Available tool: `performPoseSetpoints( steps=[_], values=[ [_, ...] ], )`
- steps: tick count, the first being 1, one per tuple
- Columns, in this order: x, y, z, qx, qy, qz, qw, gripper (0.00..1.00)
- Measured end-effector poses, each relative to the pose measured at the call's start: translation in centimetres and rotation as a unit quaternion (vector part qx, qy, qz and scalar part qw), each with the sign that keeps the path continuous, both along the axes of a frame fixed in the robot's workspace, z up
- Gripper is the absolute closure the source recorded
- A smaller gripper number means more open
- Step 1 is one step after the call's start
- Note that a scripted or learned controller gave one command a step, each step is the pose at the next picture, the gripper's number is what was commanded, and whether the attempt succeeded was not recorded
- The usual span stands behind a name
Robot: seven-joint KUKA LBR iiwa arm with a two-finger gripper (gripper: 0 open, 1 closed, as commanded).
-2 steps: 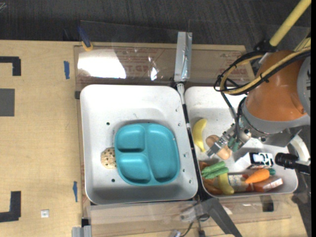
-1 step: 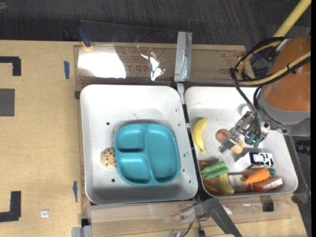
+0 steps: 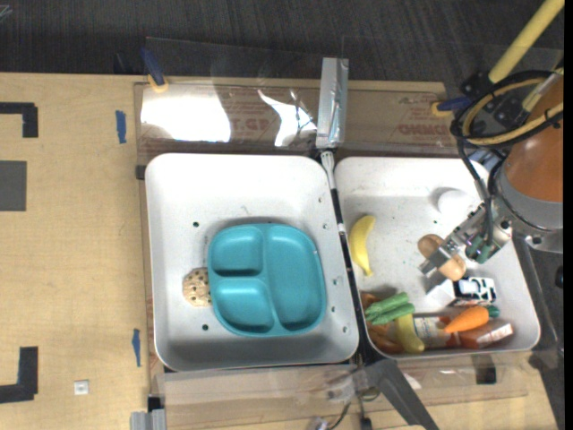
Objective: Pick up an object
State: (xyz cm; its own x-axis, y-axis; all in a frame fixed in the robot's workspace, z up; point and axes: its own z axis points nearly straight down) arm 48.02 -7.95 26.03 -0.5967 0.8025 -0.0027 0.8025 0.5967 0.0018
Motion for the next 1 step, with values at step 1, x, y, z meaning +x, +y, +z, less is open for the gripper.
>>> performPoseSetpoints(
  steps=[1],
  values=[
    [6.45,1.73,-5.30,0.0006,0.001,-0.064,0.9980,1.00]
  ],
)
